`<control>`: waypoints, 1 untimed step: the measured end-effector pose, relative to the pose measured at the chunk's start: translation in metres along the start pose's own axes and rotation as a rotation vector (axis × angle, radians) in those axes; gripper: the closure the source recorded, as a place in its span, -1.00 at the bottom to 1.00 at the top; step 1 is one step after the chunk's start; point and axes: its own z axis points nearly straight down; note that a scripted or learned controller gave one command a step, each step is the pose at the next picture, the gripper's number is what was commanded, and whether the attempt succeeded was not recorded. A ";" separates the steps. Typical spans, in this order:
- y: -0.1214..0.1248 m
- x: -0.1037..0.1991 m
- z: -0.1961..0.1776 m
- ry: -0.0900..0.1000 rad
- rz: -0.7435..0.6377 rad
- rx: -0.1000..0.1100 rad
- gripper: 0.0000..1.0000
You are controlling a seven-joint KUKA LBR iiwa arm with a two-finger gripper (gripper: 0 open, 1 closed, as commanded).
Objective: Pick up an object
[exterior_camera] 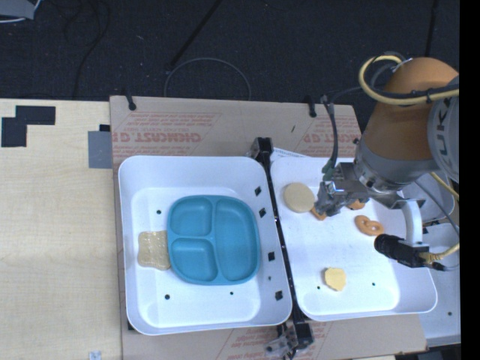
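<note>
My gripper (327,202) is low over the back of the right bin (375,295). It hangs just right of a round tan cookie (298,197). A small orange piece (319,215) lies right under its tip, and whether it is gripped is unclear. An orange pretzel-shaped piece (369,226) lies to the gripper's right, apart from it. A yellow chunk (335,279) rests near the bin's front.
The left bin (142,306) holds a blue divided plate (212,239) with a tan spongy slab (153,250) against its left side. A black divider (272,223) runs between the two bins. The arm's orange band (416,88) rises at the right.
</note>
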 end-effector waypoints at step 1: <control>0.027 0.052 0.011 0.000 0.000 0.001 1.00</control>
